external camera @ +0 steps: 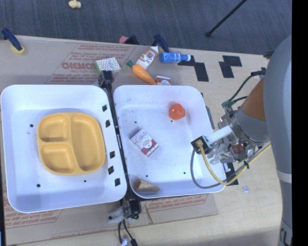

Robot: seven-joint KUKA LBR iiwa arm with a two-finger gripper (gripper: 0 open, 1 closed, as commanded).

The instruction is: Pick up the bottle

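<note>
**Bottle lies beyond the bins, well away from the end effector**

The end effector [215,150] hangs at the right edge of the right bin [195,94], low over its rim, with a yellow cable looping under it. Whether it is spread or closed I cannot tell from here; nothing shows in its grip.

Just inward from it, in the same bin, sit a small red-and-white box [144,142] and, a little farther up, a red round toy [177,111]. Beyond those, the left bin [10,152] carries a yellow divided plate [71,142].

The bottle [173,57] is farthest off: blue, lying on its side on the table [256,209] past the far rim of the right bin, outside both bins. From the end effector it lies up and somewhat left, well apart. Its long axis runs left-right, roughly along that far rim, cap end pointing right. An orange carrot [143,74] lies near it.

I'd judge the arm must travel clear across the bin and past its rim.
</note>
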